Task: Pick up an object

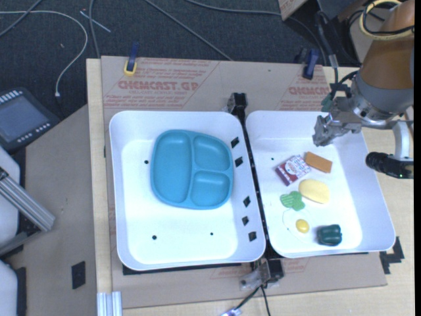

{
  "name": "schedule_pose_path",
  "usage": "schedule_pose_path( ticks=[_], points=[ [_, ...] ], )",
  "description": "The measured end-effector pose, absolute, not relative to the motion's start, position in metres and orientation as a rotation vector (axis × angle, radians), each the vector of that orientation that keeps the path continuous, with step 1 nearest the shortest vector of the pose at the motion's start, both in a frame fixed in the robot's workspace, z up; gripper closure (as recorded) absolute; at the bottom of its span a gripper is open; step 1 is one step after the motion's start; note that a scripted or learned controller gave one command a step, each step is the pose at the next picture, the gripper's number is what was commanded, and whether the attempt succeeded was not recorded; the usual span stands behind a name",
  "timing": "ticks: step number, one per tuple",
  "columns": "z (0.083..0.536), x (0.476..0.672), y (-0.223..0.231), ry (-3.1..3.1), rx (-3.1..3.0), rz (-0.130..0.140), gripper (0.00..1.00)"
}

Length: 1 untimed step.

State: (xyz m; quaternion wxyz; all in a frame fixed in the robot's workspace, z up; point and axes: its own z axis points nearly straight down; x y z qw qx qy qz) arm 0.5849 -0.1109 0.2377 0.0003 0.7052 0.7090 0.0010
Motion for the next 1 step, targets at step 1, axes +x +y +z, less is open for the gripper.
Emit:
schedule_pose_path(
  ticks=[1],
  points=[
    [0.2274, 0.6032, -0.0537, 2.228, 2.215, 0.003, 1.00]
  ],
)
